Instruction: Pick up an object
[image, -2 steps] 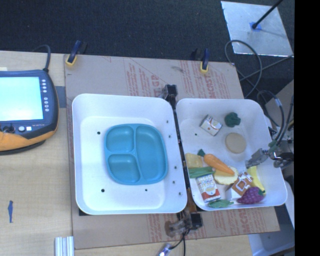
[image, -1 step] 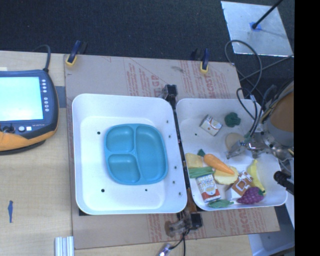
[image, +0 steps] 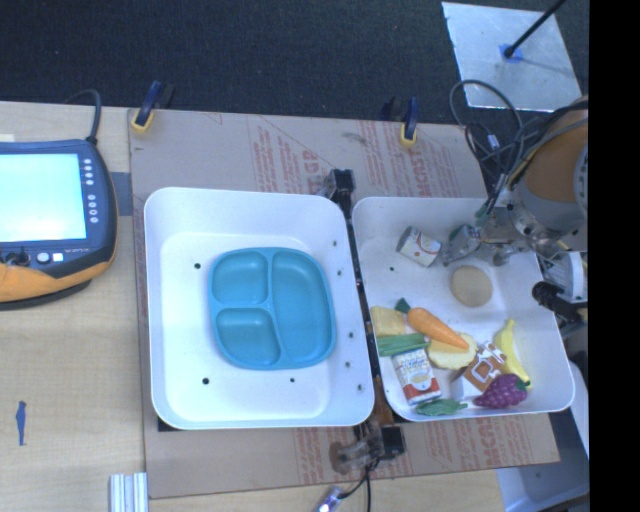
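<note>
The jaws (image: 482, 243) sit low over the far part of the right bin (image: 375, 225), reaching in from the right under the grey arm with its orange band (image: 556, 160). Whether they are released or clenched I cannot tell (the metal parts blur together there), and nothing can be made out between them.

Just left of the jaws lies a small grey-white carton (image: 419, 246), tilted on its side. Just nearer than the jaws rests a round tan disc (image: 472, 287), apart from the other toys.

Further toward the near edge of the same bin, the play food is crowded together: a carrot (image: 439, 326) lies across a yellow piece (image: 388, 321), with a green bean pod (image: 402, 343) beside them. A small jar with a red label (image: 417, 373) stands next to a brown-and-white box (image: 483, 369). A banana (image: 512, 350) lies at the right, and a bunch of purple grapes (image: 502, 392) sits in the near right corner.

The left bin (image: 160, 300) holds a blue divided plate (image: 271, 306) in its middle.

On the surface at far left rests a control pendant (image: 50, 215) with a lit screen.
</note>
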